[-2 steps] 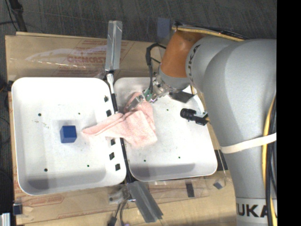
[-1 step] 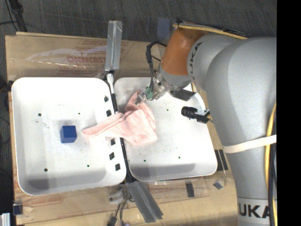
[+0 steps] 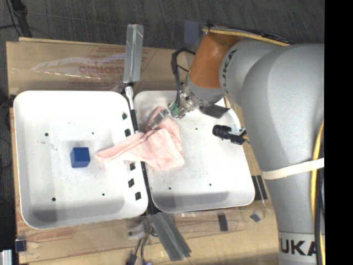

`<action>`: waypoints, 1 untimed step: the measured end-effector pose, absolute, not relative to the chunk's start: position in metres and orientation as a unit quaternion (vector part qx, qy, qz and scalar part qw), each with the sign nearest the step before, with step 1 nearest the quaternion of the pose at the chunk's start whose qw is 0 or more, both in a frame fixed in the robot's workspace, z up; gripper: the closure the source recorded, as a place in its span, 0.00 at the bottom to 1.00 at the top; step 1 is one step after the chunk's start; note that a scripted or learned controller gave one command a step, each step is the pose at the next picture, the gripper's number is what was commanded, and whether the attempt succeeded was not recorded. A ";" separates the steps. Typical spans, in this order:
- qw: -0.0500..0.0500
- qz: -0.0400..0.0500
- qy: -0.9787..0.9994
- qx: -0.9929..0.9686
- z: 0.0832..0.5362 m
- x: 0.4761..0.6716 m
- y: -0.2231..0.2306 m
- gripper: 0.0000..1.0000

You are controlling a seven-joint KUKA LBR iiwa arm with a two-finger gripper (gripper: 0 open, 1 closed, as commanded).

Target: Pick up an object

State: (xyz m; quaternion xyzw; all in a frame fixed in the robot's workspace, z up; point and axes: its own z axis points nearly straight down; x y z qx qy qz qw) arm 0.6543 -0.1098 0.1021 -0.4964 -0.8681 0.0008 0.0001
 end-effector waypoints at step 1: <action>0.000 0.001 -0.868 -0.496 0.102 0.654 -0.110 0.00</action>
